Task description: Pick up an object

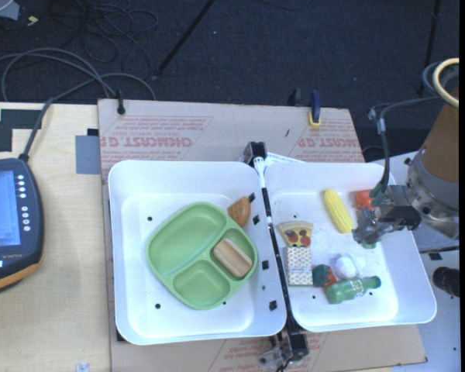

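From above, two white bins sit side by side. The left bin [132,208] holds a green divided plate [198,254] carrying a tan block [232,258]. The right bin [403,301] holds a yellow corn cob [338,210], a pizza slice [297,233], a white ball [345,266] and a green bottle [351,288]. The gripper [369,231] hangs low beside the corn; its opening is too blurred to tell.

arm [442,149]: grey casing seen, broad orange band above the wrist | wrist: grey ring, metallic | gripper [370,235]: dark grey metal block beside the right bin [418,301] rim | cable: thin black line looped above the gripper
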